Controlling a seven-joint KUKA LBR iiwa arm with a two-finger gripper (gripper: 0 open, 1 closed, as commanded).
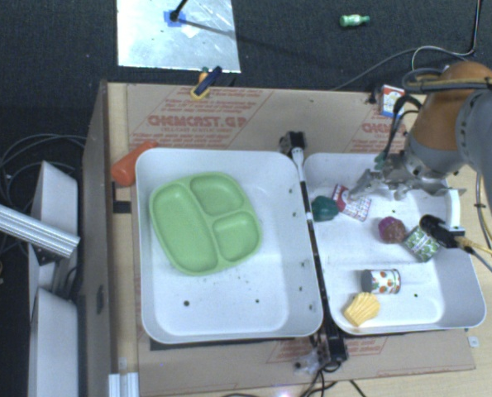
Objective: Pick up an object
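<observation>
Fingers [370, 184] of grey metal hang over the back of the right bin [460, 304], low above the red-and-white patterned packet [354, 204]; whether they are apart or together cannot be told from this slant, and nothing is seen between them.

The packet lies flat and crinkled, its long axis slanting from the back of the bin toward the front right. Just beside it on the left, a rounded teal object [324, 209] rests against the bin's inner wall. A knobbly maroon ball [392, 229] sits near the middle, with a green-labelled packet [422, 243] just to its right, tilted. A small can [381, 281] lies on its side nearer the front, long axis left to right, its label spotted with red. A ridged yellow piece [360, 309] lies at the front edge.

Open white floor shows at the bin's front right.

The left bin [229, 313] holds a smooth green divided plate [204, 222]. Both bins stand on a cardboard-covered worktop [229, 118].
</observation>
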